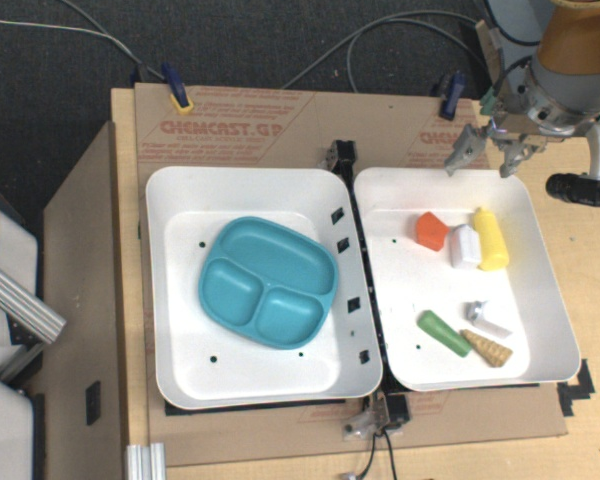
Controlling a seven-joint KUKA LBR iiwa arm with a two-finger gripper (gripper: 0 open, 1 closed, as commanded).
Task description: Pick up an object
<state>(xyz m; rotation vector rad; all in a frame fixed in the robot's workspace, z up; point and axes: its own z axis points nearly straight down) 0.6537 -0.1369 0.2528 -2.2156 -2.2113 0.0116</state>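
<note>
two shallow white bins sit side by side on a cardboard-topped bench (pixel 280 108), so a thing can be lifted from one side and dropped in the other. the left white bin (pixel 175 368) carries only a teal plastic divided plate (pixel 268 281), lying flat near its middle. the right white bin (pixel 550 328) gathers the small pickable things: an orange plastic block (pixel 431 231), a small white block (pixel 465 246) and a yellow plastic bottle (pixel 491 238) clustered near the far side, with the white block touching the bottle; nearer the front lie a green plastic cylinder (pixel 441 331), a tan ridged cone (pixel 489 348) touching its end, and a small grey and white piece (pixel 483 317) just beside them.

the two-finger claw (pixel 486 157) hangs over the far rim of the right bin, its fingers spread wide and nothing between them. that looks like a ready pose before a descent, above the clutter rather than in it. the yellow bottle and white block lie nearest, toward the viewer from the claw and apart from it; the orange block is a little to the left. the green cylinder and cone are well apart, across the bin.
</note>
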